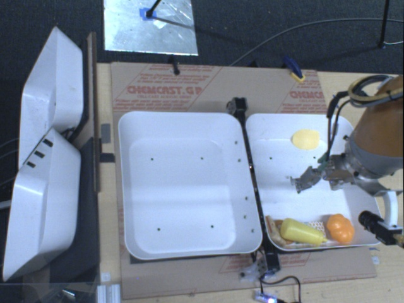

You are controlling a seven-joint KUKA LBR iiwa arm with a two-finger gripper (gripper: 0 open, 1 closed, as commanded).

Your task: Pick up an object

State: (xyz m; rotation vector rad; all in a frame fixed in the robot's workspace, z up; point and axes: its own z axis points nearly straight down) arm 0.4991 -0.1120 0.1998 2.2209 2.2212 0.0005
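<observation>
In the right bin lie a pale yellow round piece at the back, a yellow-green oblong object along the front wall and an orange ball-like object beside it on the right. A thin tan item pokes out left of the oblong one. My gripper hangs over the middle of this bin, pointing left, between the yellow piece and the front objects. Nothing shows between its fingers.
The left bin sits beside the right one, a dark divider between them. The arm's orange band fills the right side. White moulded covers stand at the far left, a metal sheet behind the bench.
</observation>
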